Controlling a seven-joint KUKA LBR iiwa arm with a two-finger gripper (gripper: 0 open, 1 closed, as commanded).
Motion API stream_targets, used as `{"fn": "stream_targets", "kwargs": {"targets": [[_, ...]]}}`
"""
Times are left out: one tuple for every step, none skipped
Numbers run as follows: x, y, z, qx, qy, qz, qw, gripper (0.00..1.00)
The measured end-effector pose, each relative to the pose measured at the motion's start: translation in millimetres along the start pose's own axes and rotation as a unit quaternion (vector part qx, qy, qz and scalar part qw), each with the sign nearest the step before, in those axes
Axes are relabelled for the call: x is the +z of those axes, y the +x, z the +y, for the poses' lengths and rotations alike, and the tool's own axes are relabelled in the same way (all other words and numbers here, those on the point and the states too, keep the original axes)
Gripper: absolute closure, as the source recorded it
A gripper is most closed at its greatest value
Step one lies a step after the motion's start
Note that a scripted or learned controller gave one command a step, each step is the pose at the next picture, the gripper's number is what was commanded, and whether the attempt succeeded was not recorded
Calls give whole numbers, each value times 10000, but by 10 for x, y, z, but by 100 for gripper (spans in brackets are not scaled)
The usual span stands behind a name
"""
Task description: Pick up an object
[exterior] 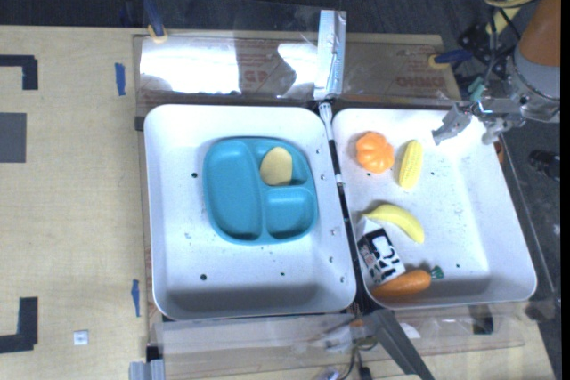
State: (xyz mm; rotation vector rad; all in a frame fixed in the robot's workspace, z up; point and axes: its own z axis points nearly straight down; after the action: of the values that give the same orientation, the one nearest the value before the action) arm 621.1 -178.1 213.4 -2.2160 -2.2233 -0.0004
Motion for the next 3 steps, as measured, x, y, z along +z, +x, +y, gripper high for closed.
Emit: {"fn": "stream_targets", "kwargs": {"targets": [[991, -76, 19, -866, -88, -37, 9962, 0], [1101, 345, 424, -1619, -153, -75, 9867, 0], [1128, 90, 533, -1625, -21, 112, 9866, 0]]}}
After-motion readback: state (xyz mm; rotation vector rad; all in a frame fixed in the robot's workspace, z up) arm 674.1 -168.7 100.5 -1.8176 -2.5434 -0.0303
